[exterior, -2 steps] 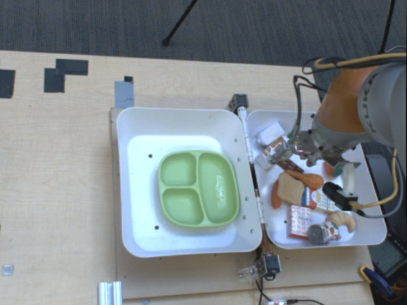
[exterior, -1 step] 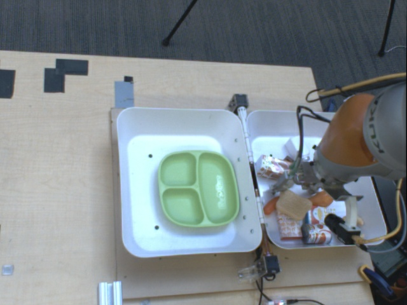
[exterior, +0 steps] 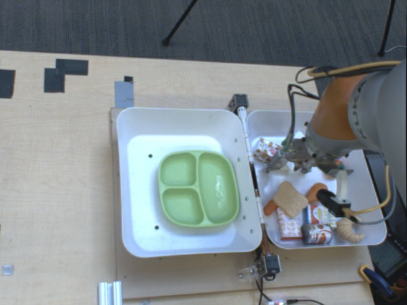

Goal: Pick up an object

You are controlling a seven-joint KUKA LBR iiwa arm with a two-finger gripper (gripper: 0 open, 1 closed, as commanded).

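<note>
**Robot arm closes in on a crowded bin.** A grey-and-orange robot arm [exterior: 343, 116] reaches in over the right end of the bench [exterior: 57, 170]. Its pincer [exterior: 300, 161] sits low above the far half of the right bin [exterior: 361, 186]. Whether the pincer is wide or narrow cannot be told from this angle, and nothing is seen held in it.

The pickings all lie in that bin. A printed packet [exterior: 266, 150] is just beside the pincer, toward the bin's left wall, and a toast slice [exterior: 290, 197] lies nearer the bench's front edge with an orange piece [exterior: 316, 189] beside it. A red box [exterior: 289, 227], a can [exterior: 316, 235] and a pastry [exterior: 350, 231] crowd the front wall. The left bin [exterior: 140, 170] holds 1 green divided plate [exterior: 198, 189], well apart from the robot arm.

The task appears to be at the approach, with no object lifted. The printed packet looks the likeliest target, so the descent should centre on it, clear of the bin wall. The toast slice lies flat and would likely be hard to get under. The packed front row risks catching 2 things at once. A straight lift afterwards would show whether the grip took.
</note>
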